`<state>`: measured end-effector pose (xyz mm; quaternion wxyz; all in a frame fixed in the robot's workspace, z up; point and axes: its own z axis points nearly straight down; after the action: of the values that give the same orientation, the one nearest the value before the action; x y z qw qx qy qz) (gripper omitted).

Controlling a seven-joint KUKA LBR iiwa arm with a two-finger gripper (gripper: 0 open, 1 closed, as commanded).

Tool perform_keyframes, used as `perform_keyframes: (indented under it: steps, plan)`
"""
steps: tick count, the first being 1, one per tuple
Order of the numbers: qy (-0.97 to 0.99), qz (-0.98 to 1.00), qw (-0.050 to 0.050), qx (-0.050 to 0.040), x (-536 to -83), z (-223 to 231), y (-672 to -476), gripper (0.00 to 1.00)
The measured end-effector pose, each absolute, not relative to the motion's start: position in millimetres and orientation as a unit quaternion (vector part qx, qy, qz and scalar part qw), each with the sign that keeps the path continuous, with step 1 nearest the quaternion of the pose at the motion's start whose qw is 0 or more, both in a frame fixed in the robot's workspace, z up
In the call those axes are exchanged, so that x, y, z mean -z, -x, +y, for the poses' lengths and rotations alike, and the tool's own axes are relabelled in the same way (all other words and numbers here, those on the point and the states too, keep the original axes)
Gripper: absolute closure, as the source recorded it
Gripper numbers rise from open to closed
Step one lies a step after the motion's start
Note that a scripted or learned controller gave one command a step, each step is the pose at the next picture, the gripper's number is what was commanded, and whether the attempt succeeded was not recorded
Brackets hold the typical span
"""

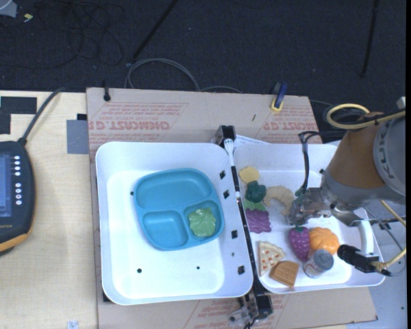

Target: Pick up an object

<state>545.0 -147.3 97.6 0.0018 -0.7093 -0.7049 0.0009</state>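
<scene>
far to the left of the pincer, a smooth blue plastic tray is holding a crinkled green lettuce leaf. just left, purple grapes are lying, bumpy and probably light, stiff plastic. below it, a darker grape bunch is sitting, likely slippery; pinching across its middle seems best. i cannot tell the pincer's state.

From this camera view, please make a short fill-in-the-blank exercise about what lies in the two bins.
1. The blue tray lies in the ____ bin of the view.
2. The leafy green toy sits in one of the tray's ____ compartments.
3. The pizza slice lies beside the ____ grapes.
4. The pincer is above the ____ bin.

Missing words: left; small; purple; right
</scene>
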Motion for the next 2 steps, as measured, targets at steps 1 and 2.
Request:
perform_keyframes:
  steps: [1, 2]
  plan:
    - [0.710, -0.704, 0.002, -0.0010, -97, -147, -544.7, 0.00]
    - [0.707, -0.707, 0.002, -0.0008, -87, -137, -503.4, 0.00]
